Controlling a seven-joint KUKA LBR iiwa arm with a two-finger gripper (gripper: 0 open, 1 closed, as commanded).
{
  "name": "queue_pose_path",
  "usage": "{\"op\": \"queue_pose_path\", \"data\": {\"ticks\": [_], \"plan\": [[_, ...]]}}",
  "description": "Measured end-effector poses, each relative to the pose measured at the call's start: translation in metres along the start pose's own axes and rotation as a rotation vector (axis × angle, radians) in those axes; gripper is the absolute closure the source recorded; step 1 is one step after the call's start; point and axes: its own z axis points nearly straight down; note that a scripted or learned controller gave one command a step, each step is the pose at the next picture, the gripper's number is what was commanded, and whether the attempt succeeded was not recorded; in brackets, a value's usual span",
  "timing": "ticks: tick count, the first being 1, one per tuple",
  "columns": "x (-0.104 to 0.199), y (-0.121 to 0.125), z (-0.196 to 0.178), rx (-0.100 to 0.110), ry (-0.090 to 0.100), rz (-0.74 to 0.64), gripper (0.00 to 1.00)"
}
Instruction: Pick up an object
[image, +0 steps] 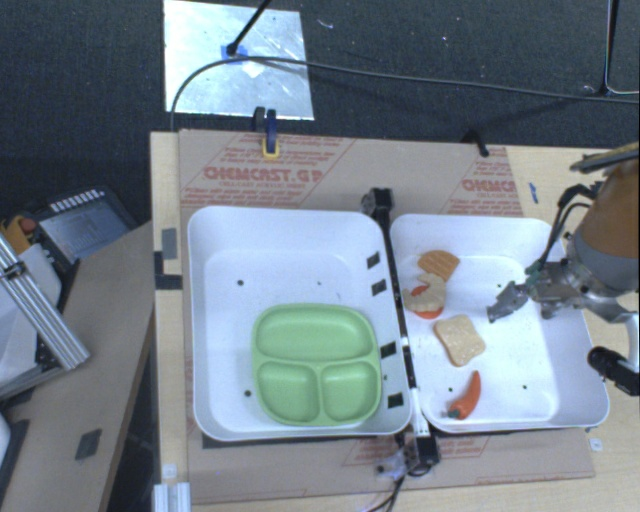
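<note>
The right bin (575, 400) holds a slice of toast (460, 340), an orange-red pepper (466, 396), a round tan bread piece (439, 264) and a pale piece lying on a red slice (428, 298). My gripper (506, 303) hangs over the right bin's middle, to the right of the pale piece and up and right of the toast. Nothing shows between its dark fingers, and it touches none of the food. The arm comes in from the right edge.
The left bin (215, 250) holds a green three-compartment tray (315, 362). A black divider clip strip (390, 300) runs between the two bins. Cardboard lies under both bins. A cable crosses the dark floor behind.
</note>
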Motion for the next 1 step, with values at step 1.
{"op": "queue_pose_path", "data": {"ticks": [1], "plan": [[0.0003,0.0031,-0.0060,-0.012,-0.003,-0.003,0.00]]}}
